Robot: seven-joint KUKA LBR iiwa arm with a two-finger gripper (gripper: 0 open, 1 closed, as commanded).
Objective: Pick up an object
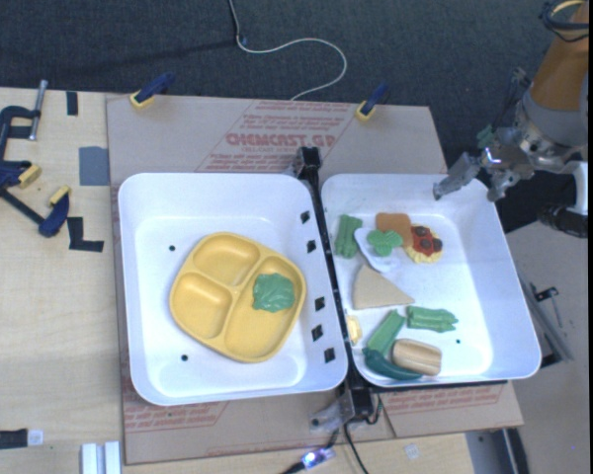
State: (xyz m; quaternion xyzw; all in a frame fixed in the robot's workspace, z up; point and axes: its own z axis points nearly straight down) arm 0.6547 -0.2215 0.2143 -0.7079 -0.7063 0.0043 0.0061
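On the worktop (40,294) a brown cardboard sheet (277,136) carries the two bins. The left bin (138,265) holds a yellow divided plate (212,309), and a green leafy toy (274,292) lies in the right compartment of that plate.

The right bin (516,304) holds the small toy foods, all lying toward its left half. Near its far left side there are a green stick (348,235), a green floret (383,242) on a white piece, an orange block (393,223) and a red and yellow piece (425,245) close together. Below them lies a beige triangle (378,289). Toward the near edge lie a green pod (431,317) and a tan bun (416,355), which rests against dark green pieces.

The arm (558,67) comes in at the far right corner and bends down to the left. The gripper (471,174) hangs over the far right rim of the right bin, well apart from the toys. It holds nothing I can see, and I cannot tell if it is open or closed.
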